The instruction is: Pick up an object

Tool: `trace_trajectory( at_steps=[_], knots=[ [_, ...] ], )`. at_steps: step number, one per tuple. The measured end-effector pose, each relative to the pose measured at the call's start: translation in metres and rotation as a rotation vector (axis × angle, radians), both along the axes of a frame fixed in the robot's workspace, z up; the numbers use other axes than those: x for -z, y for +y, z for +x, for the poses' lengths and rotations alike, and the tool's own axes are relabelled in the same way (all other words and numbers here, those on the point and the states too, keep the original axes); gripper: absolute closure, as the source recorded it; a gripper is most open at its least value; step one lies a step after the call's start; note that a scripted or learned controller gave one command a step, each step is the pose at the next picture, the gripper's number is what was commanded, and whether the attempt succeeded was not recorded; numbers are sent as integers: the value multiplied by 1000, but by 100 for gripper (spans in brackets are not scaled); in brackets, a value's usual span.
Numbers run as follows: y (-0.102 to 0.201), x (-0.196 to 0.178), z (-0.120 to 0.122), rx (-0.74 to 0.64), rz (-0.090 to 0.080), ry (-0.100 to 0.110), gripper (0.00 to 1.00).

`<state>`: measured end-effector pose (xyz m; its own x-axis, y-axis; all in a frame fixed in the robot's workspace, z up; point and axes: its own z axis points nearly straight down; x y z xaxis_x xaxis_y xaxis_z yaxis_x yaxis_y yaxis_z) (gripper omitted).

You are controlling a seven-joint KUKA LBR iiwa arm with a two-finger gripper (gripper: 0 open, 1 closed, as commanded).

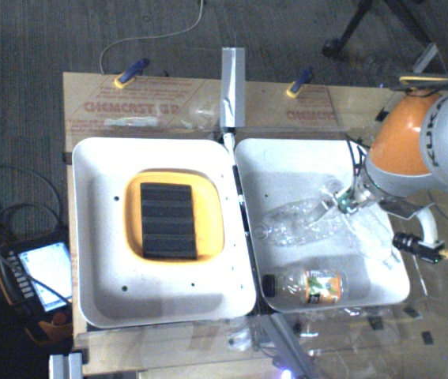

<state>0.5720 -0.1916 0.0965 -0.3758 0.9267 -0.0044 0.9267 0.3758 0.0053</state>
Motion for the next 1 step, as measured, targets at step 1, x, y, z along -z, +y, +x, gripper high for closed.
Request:
trace_trajectory(
  at_steps=[1],
  knots=[
    [1, -9, 0, -1, 2, 0, 100]
  ],
)
